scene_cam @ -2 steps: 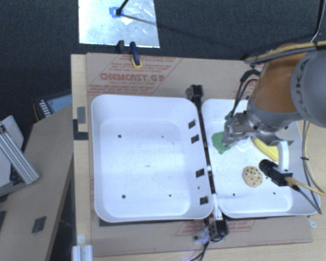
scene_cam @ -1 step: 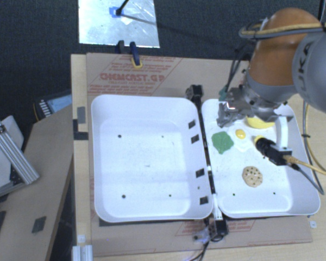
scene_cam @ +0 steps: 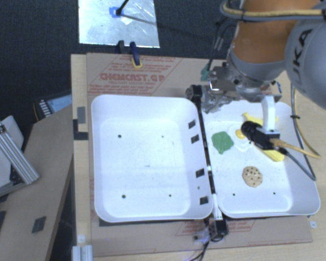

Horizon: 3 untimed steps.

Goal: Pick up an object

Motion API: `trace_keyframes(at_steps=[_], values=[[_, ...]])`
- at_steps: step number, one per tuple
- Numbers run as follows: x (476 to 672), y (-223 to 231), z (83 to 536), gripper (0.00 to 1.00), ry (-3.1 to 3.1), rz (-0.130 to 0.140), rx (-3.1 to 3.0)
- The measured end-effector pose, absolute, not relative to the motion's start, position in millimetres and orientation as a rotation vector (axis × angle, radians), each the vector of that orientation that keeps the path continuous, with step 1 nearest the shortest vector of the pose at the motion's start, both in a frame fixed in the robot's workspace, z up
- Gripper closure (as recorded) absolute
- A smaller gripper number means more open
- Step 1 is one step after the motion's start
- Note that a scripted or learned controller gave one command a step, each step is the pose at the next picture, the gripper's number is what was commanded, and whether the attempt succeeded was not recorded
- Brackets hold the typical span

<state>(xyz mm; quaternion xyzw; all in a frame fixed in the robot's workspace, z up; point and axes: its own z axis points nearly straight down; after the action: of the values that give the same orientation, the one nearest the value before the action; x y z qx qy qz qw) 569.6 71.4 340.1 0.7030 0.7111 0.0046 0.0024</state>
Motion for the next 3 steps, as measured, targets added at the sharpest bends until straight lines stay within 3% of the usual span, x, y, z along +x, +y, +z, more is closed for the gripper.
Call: trace_keyframes(at_steps=[1,2,3], values=[[483.2,111.8,321.5,1.0,2.235,-0.002,2.213],[487.3,160.6,418.3,1.0,2.229,0.019,2.208],[486.6,204.8,509.7,1.0,2.229,0.02,2.209]])
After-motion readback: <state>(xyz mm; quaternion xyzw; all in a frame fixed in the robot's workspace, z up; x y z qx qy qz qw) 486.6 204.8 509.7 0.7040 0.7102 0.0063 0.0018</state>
